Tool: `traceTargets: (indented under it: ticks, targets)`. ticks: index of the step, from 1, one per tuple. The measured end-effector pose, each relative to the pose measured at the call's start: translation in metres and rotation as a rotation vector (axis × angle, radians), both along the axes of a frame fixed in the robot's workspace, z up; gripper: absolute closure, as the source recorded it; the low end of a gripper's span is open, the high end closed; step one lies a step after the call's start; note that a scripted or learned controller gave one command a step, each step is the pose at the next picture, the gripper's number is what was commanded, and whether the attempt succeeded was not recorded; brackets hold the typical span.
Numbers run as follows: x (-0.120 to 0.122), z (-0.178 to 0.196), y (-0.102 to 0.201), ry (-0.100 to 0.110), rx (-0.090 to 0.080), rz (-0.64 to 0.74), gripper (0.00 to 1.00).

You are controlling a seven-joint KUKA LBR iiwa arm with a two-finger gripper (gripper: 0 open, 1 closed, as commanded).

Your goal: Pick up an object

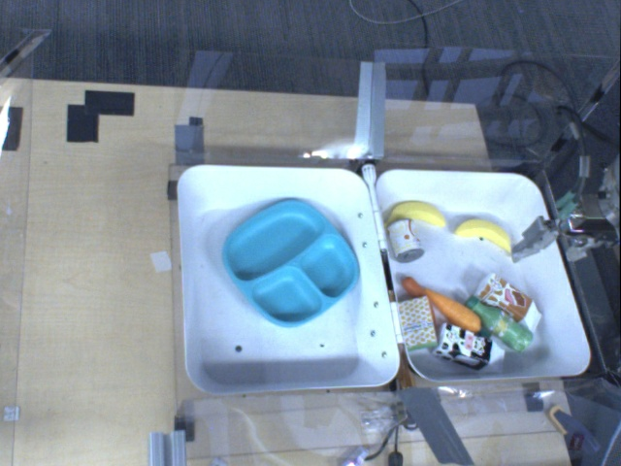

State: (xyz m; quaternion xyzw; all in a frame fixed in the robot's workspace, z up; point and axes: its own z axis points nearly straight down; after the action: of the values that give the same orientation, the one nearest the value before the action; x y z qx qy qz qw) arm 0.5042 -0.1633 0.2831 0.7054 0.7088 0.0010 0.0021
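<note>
- No text, brand, number or sign can be read anywhere; the print is too small and blurred.
- The small can [405, 240], in the right bin [553, 352] near the divider, has a label with a dark mark, but no letters can be made out.
- The flat patterned packet [417, 321] at the near left of that bin shows only a fine speckled print.
- The black-and-white carton [463, 345] carries blotchy markings, not legible.
- The colourful carton [506, 298] to the right shows printed patches in red, white and green, with no legible words.
</note>
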Motion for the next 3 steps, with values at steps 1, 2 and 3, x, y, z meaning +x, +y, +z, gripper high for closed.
traceTargets:
  ticks: [1, 2, 3]
  targets:
    - [0.093, -0.099, -0.037, 0.002, 0.001, -0.097, 0.00]
    - [0.133, -0.196, -0.021, -0.004, 0.000, -0.087, 0.00]
    - [0.142, -0.195, -0.031, -0.004, -0.002, 0.024, 0.00]
